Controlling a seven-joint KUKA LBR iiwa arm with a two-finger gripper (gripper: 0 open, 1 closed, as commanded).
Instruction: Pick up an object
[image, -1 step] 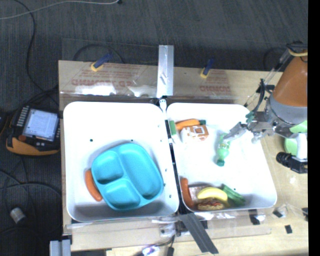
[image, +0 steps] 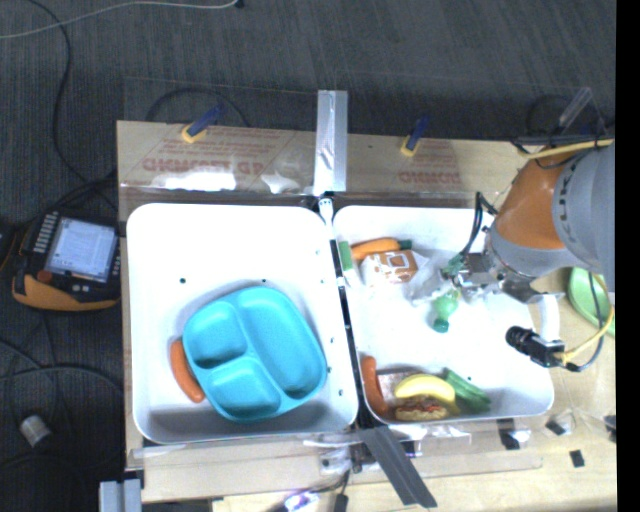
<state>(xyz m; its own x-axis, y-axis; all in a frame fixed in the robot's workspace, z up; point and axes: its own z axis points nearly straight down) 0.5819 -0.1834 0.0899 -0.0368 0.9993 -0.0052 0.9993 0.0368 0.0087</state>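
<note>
The right bin (image: 500, 400) holds several toy foods. A carrot (image: 376, 246) and an orange-and-white packet (image: 389, 267) lie at its far left. A crumpled clear bag (image: 428, 280) and a small green bottle (image: 441, 311) sit in the middle. Along the near wall are a banana (image: 424, 386), a brown sandwich (image: 422, 408), a green vegetable (image: 467, 389) and a red sausage (image: 369, 381). My gripper (image: 466, 276) hangs low over the bin's middle, right beside the clear bag and just above the green bottle. I see nothing held in it.
In the left bin (image: 150, 250), a blue divided tray (image: 254, 350) lies with an orange sausage (image: 185, 370) at its left edge. The arm's orange band (image: 535, 215) crosses the right bin's far right side. A black part with a yellow cable (image: 535, 346) hangs over the right wall.
</note>
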